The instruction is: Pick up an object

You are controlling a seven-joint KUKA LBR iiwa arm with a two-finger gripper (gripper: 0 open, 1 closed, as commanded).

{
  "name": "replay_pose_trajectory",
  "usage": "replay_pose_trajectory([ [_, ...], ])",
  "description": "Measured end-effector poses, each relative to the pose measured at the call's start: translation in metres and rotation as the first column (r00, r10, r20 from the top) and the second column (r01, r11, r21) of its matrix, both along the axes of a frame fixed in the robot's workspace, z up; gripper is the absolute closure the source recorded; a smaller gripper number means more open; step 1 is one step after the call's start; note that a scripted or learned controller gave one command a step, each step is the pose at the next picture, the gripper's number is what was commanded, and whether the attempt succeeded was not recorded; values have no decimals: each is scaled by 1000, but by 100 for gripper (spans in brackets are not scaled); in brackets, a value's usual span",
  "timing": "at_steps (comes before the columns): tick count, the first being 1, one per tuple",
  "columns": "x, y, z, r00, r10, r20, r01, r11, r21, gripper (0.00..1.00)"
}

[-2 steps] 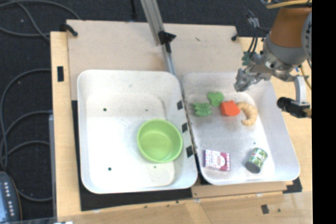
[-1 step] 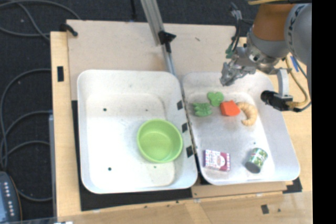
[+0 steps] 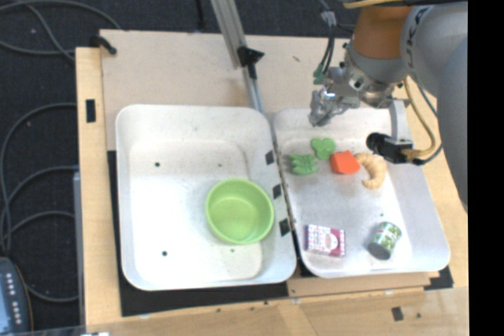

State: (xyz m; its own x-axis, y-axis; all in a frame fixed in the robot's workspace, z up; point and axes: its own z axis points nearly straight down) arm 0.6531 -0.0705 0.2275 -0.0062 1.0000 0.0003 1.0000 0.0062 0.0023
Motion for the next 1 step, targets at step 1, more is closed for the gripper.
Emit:
replay_pose_trajectory([
  [1, 2, 48, 12, 1000, 1, 0, -1, 1000, 1, 100],
])
